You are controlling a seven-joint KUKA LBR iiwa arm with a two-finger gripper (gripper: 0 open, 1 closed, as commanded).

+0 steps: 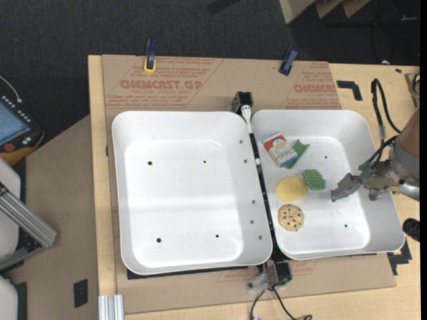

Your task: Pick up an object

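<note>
1. White plastic formed both shallow bins on the cardboard-covered worktop (200, 79); the left bin (133, 199) sat beside the right bin (347, 242), which held all the loose things.
2. The claw (341, 190) hung over the right bin's right half, reaching in from the right edge, with its dark tip pointing left and slightly down the view.
3. Nothing could be seen between its fingers; whether they were spread or pressed together I could not tell, since the tip was small and blurred.
4. The green knobbly object (313, 179) lay nearest, just left of the claw tip and a little farther up the view, apart from it.
5. The yellow rounded object (291, 189) sat further left, just beside the green one, and the cookie (290, 217) lay below it, nearer the bin's front wall.
6. The small red, white and blue carton (281, 149) rested on a green leaf-like piece (300, 149) toward the bin's back, its long axis running diagonally.
7. My judgement: the pick turned on a short leftward shift toward the green knobbly object, followed by a descent.
</note>
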